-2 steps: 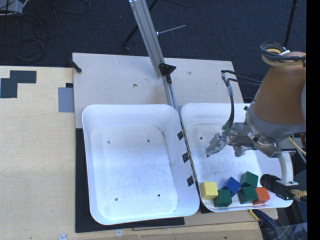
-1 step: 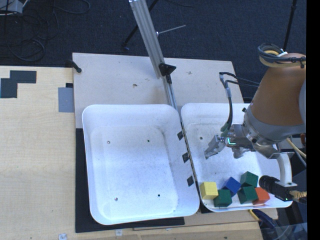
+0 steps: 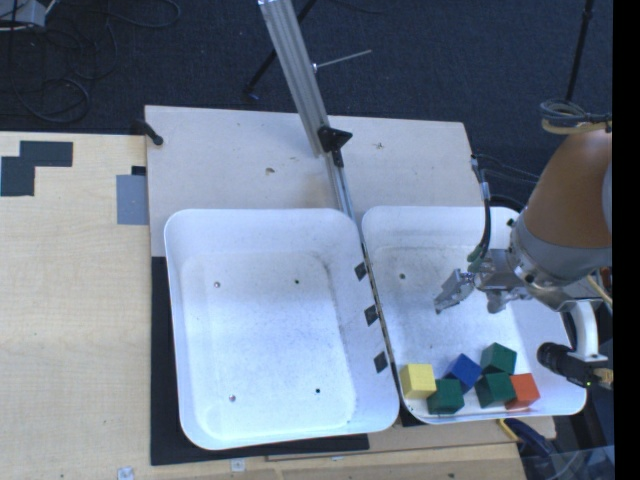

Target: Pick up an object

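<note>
Blocks (image 3: 470, 378) cluster in the right bin's (image 3: 420, 238) near corner; the tool (image 3: 455, 293) hovers above, fingers spread, pinching nothing.

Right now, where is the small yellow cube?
The small yellow cube lies in the right white bin, at its near edge, leftmost of the blocks, beside a dark green block.

bench (image 3: 240, 163) bears two white bins (image 3: 190, 268).

One fixed cam above bench, looking down at a slant on both bins (image 3: 190, 258); arm (image 3: 565, 208) enters from right.
</note>
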Available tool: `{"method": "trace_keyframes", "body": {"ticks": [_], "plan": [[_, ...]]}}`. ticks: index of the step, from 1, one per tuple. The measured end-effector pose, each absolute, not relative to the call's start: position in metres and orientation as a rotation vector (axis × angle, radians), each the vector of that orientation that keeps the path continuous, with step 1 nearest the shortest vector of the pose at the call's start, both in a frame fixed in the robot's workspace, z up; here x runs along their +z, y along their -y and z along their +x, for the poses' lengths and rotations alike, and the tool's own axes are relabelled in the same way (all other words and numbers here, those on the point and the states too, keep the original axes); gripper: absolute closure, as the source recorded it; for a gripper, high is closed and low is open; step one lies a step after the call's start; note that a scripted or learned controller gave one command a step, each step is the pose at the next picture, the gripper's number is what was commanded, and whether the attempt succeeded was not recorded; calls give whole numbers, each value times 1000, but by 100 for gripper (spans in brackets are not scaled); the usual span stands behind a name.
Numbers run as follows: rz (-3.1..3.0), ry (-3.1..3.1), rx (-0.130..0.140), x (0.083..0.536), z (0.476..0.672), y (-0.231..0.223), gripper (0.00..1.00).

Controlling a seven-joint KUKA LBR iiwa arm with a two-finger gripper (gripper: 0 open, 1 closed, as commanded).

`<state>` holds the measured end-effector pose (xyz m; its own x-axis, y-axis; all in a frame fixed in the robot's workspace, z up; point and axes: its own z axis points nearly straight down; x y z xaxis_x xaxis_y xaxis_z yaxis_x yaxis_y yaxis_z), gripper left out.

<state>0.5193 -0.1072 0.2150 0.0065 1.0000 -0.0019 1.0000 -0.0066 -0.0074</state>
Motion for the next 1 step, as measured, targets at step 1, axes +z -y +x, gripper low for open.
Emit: {"method": "trace_keyframes", "body": {"ticks": [1], "plan": [[-2220, 2223, 0, 243, 521, 98, 0]]}}
